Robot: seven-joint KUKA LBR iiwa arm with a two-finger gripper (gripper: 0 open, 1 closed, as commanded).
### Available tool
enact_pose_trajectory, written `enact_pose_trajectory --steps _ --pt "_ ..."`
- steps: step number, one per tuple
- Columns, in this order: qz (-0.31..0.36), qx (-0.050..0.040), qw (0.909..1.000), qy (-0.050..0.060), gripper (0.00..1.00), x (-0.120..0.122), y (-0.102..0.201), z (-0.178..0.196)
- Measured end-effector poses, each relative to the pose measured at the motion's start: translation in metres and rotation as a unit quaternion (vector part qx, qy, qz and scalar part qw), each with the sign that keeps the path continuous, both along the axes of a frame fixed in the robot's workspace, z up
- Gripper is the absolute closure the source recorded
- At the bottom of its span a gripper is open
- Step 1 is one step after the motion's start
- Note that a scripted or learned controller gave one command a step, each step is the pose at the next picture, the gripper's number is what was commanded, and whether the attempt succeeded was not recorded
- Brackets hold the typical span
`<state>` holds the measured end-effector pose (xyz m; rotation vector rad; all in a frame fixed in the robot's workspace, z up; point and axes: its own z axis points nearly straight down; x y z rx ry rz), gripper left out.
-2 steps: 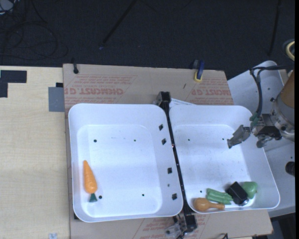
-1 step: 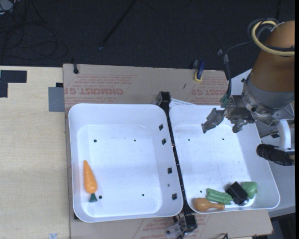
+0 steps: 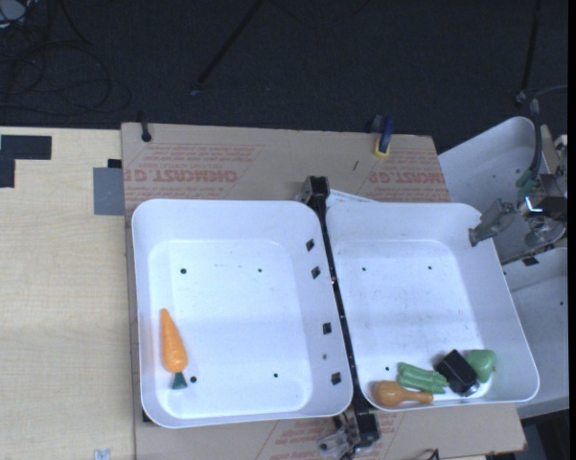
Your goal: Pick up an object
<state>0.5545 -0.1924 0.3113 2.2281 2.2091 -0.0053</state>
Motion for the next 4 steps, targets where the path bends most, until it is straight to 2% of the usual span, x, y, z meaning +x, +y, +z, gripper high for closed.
enact_pose_trajectory --steps 1,2,3,4 --pt "0.006 0.0056 0.9999 0.008 0.0 0.043 0.056 -0.167" --pt "0.002 -0.0012 1.0 -0.004 0.0 0.045 -0.026 -0.057" --pt "0.009 0.0031 1.0 -0.002 0.0 0.058 0.065 -0.001" --pt "0.008 0.0028 1.0 -0.003 0.0 0.057 0.135 0.071"
